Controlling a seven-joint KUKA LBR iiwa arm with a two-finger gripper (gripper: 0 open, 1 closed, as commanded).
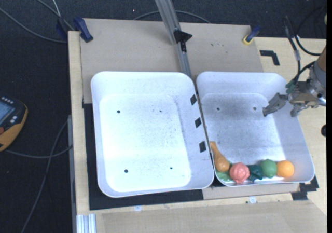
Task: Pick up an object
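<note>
Spanning most of the view, a pale wooden bench (155, 40) carries two shallow white bins side by side. Left bin (140, 133): speckled floor, four dark dots. Right bin (249, 123): objects bunched along its near wall. Arm enters from the right edge, wrist over the right bin's far right rim. Gripper (282, 107) hangs above that rim, fingers spread apart, nothing between them; one finger (272, 106) points left over the bin floor. Well apart from it, in a row at the near wall: an orange carrot-shaped piece (219, 158) leaning at the left corner, a pink ball (239, 172) just beside it, then a green ball (268, 167), then an orange ball (285, 168) at the right end. A slanted metal rail (166, 9) crosses the bench top.
</note>
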